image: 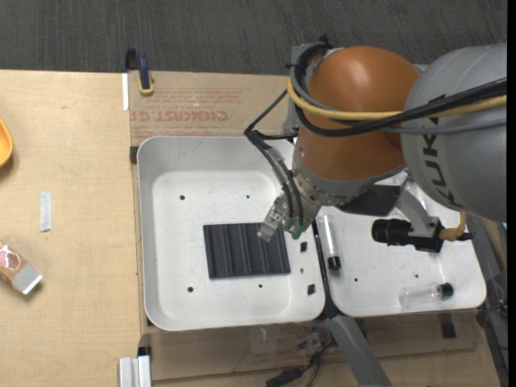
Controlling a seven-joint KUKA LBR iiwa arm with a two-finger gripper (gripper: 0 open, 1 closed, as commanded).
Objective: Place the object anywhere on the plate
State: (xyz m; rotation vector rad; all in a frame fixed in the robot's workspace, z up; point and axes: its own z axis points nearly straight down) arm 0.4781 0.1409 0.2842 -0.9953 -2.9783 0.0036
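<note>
Left bin (165, 216) holds the plate (238, 252); my gripper (274, 226) sits at its 3 o'clock edge, grip unclear to me, so a drop may miss.

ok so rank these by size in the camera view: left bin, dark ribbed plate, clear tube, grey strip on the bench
1. left bin
2. dark ribbed plate
3. clear tube
4. grey strip, only slightly smaller than the tube, so those two are close

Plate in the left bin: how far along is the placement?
Done: nothing visibly; the dark ribbed plate shows no object on it. In hand: the gripper sits over the plate's right edge; whether it carries anything I can't tell. Left: getting an object onto the plate. A pen and a clear tube lie in the right bin.
</note>
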